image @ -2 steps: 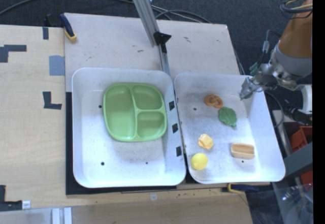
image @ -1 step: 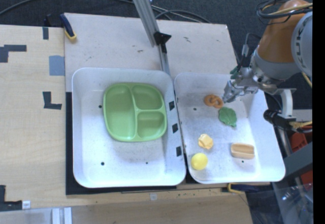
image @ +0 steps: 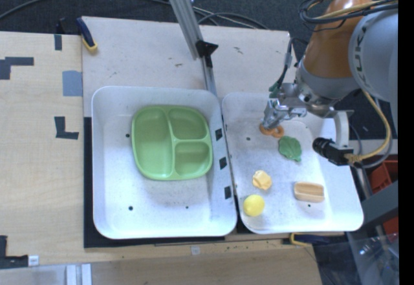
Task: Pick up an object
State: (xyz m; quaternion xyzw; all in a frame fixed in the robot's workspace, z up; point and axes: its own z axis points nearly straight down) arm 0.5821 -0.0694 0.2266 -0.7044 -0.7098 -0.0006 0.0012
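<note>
Trouble could come fast here. My gripper (image: 275,123) hangs right over a small orange ring (image: 272,129) in the right bin (image: 349,212), but I cannot tell if it is gripping. The ring lies flat, so I think it may slip out. A green leafy toy (image: 290,148) sits just beside the ring and might get bumped.
</note>
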